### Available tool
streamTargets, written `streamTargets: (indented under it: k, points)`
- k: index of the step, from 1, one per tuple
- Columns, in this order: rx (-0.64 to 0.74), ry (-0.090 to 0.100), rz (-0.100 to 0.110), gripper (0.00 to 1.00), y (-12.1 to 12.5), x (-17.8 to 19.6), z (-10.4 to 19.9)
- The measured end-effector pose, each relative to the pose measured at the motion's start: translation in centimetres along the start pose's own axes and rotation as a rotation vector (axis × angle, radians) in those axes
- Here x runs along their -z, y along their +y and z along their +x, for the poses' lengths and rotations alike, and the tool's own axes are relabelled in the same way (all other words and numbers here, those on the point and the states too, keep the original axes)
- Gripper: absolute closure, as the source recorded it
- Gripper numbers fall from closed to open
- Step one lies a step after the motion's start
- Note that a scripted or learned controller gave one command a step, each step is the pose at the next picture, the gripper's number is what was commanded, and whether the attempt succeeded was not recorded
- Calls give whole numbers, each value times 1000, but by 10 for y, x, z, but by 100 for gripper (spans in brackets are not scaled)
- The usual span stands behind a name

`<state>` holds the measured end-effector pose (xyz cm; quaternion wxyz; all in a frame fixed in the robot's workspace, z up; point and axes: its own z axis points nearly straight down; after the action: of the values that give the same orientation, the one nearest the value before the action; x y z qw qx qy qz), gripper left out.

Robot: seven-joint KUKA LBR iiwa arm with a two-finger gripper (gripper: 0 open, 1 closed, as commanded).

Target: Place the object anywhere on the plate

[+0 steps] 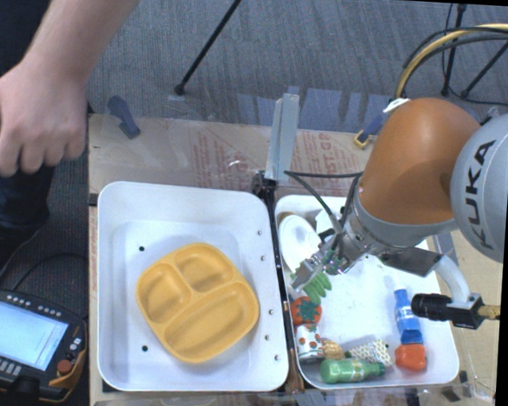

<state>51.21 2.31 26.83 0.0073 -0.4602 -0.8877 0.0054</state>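
Gripper (312, 271) low in the right bin (442, 345), above a green toy (319, 286); whether it grips the toy cannot be told. Yellow plate (197, 300) lies in the left bin (117, 232), apart. A person's hand (35, 126) hangs at upper left.

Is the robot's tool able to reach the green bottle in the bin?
Probably yes. The tool hangs over the same right bin, and the green bottle lies near the front edge with nothing on top of it, though other toys crowd beside it.
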Motion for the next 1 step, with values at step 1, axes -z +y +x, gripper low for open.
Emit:
streamTargets:
  k: [1]
  points:
    - [190,-4,-6,100,68,-91,78]
